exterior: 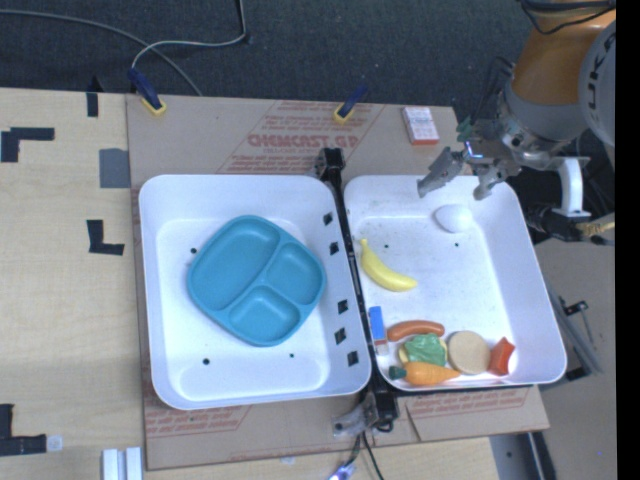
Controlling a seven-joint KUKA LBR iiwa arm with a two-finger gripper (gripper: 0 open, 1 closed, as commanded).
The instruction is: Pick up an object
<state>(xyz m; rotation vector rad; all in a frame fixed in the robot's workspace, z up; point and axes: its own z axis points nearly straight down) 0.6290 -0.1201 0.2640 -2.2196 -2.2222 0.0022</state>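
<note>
The tool [463,180] hangs with fingers apart over the far edge of the right bin [530,268], just above a white egg [452,217], probably its target.

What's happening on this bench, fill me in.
The grey arm's claw hangs open over the far edge of the right bin, holding nothing. Just below it lies a white egg-like object. The banana sits mid-bin, and the other toy foods are bunched in the near corner. The left bin holds a blue divided plate.
</note>
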